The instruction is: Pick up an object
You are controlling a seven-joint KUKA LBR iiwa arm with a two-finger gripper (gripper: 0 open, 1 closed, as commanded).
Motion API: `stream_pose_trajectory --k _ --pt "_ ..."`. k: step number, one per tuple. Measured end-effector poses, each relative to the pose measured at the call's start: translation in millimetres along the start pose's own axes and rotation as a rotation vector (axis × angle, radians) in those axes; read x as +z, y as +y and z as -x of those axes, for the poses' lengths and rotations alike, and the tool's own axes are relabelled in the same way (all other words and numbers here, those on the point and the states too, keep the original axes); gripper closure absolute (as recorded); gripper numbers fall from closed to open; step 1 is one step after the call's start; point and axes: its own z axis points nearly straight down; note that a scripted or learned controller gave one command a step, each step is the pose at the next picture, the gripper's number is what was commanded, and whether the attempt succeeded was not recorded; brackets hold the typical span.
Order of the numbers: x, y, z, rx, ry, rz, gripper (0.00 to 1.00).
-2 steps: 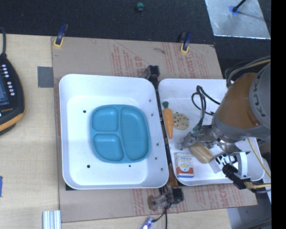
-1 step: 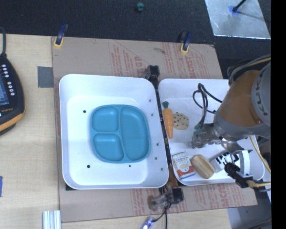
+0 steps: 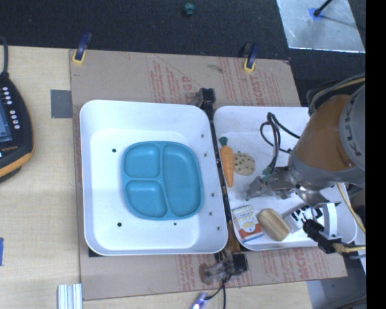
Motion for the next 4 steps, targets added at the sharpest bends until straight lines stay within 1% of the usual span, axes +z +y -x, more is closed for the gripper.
stream_pose_trajectory --k 1,2,3,4 --pt "9.4 66.1 14.8 0.006 0.002 0.002 0.00" --pt "7.4 111.5 -8.0 0.007 -0.003 0.007 0.00" --pt "7.9 135.0 -8.7 0.007 -0.004 0.004 0.00" --pt "8.9 151.4 -11.4 0.003 0.001 0.003 0.00"
